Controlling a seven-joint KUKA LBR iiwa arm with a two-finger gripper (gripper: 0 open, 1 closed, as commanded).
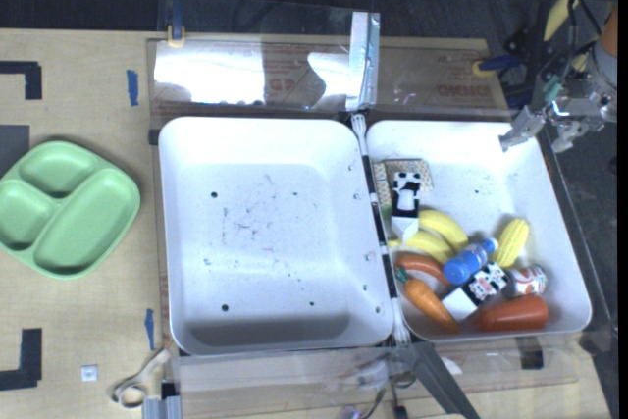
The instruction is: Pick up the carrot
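The carrot [424, 299] is orange and tapered. It lies at the front left of the right bin [471, 152], pressed among other toy foods, with a black-and-white item [478, 288] against its right end. My gripper [541, 133] hangs over the bin's far right corner, well behind and to the right of the carrot. Its two fingers stand apart with nothing between them.
Around the carrot lie a red sausage [420, 265], a banana [438, 229], a blue bottle [465, 263], a corn cob [512, 241], a small can [530, 281] and a long red item [510, 313]. A cow-patterned box [406, 191] sits behind them. The left bin [265, 231] and a green divided plate [65, 207] lie to the left.
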